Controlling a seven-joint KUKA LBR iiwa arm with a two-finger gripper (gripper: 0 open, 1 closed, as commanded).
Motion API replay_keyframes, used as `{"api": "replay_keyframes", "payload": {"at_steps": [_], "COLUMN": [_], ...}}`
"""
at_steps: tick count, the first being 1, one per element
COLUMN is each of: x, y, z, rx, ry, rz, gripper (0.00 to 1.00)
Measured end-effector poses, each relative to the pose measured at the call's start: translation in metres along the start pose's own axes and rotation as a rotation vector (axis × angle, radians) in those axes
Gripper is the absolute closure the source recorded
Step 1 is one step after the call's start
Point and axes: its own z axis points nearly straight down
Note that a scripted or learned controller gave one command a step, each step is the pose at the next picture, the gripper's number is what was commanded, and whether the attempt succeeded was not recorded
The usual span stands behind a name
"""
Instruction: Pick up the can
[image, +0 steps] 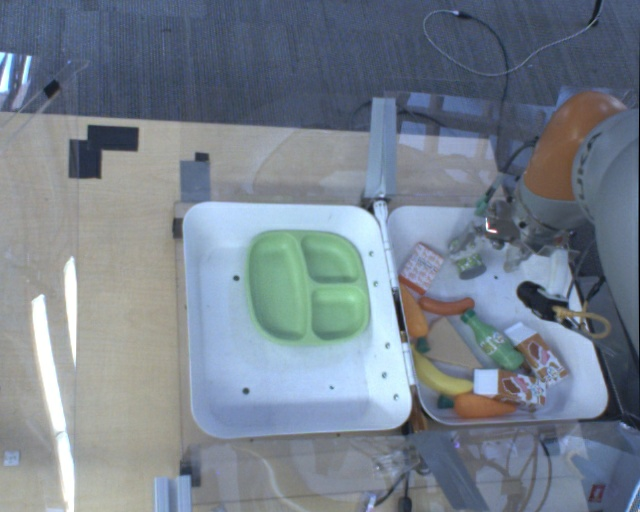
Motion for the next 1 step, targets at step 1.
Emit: {"api": "replay_keyframes", "payload": {"at_steps": [1], "x": [0.0017], "y": [0.0013], "z": [-0.0116], "rx": [-0.003], "ry": [-0.001], "rz": [-0.009], "gripper": [1.00]}}
